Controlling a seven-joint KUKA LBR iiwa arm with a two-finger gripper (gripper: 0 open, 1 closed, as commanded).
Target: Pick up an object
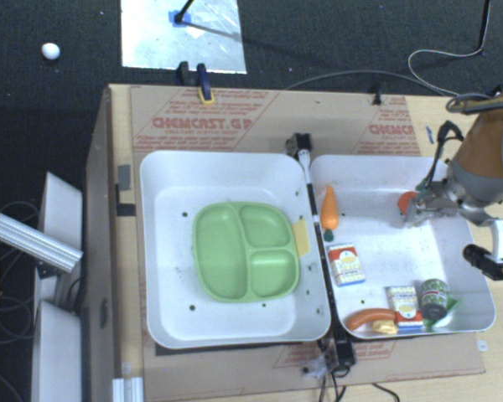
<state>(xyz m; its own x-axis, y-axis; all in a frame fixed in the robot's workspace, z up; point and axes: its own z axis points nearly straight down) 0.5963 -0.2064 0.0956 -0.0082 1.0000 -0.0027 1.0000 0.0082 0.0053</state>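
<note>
My gripper (pixel 416 211) is low in the right bin (pixel 377 174), near its far right side, with the grey and orange arm (pixel 486 153) reaching in from the right. A small red-orange object (pixel 407 199) lies right at the gripper's left edge; whether it is touching I cannot tell. Along the same bin's left wall lies an orange carrot (pixel 329 208). Below it sits a small red and white box (pixel 345 265). Along the near wall are a sausage (pixel 369 317), a yellow and blue box (pixel 402 301) and a green can (pixel 433 296).
The left bin (pixel 163 224) holds a green divided plate (pixel 245 250), with a small yellow piece (pixel 301 237) at its right edge. A black clamp (pixel 300 145) stands at the far end of the wall between the bins. Cables run over the bench's far right.
</note>
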